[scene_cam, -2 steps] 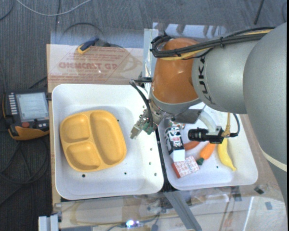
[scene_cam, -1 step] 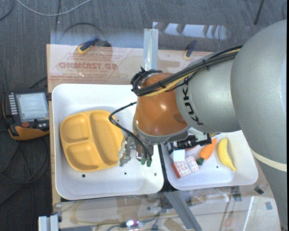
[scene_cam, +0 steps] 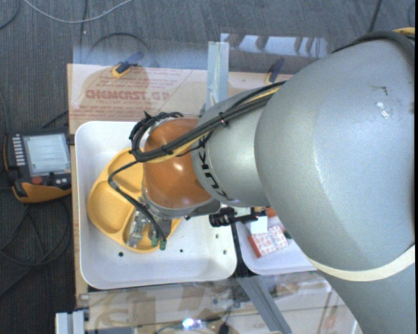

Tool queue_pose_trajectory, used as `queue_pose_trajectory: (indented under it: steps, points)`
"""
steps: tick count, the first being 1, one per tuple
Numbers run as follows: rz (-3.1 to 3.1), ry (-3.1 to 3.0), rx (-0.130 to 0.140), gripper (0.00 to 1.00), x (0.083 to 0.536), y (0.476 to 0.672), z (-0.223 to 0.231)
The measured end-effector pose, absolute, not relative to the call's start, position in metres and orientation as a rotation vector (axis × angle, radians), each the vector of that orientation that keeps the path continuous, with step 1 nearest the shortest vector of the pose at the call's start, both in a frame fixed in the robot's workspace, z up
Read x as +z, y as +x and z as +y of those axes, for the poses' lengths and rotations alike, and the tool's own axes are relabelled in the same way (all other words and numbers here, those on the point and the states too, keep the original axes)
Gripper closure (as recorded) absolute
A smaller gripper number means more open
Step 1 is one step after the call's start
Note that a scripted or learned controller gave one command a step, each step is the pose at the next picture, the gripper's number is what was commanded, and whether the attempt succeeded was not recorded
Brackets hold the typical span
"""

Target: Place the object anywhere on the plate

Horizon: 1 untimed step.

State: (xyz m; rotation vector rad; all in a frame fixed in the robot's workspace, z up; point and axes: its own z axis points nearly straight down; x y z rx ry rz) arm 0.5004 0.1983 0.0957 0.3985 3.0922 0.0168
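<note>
Arm (scene_cam: pixel 320 152) reaches in from the right, wrist with orange band (scene_cam: pixel 171 162) over the left bin (scene_cam: pixel 195 266); gripper (scene_cam: pixel 145 229) sits low over the yellow plate (scene_cam: pixel 108 200), at its lower right part. Can't tell the gripper's open/closed state, nor whether anything is held. A red-and-white patterned object (scene_cam: pixel 268 241) lies in the right bin (scene_cam: pixel 279 264), near its left wall, apart from the plate.

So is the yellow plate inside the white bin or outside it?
Inside. The yellow plate lies flat within the left white bin, with the robot's hand over it.
</note>
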Motion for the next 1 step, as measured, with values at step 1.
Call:
queue_pose_trajectory:
  steps: [1]
  points:
    - [3.088,0.168,0.033,1.0,0.099,0.4991,0.1359]
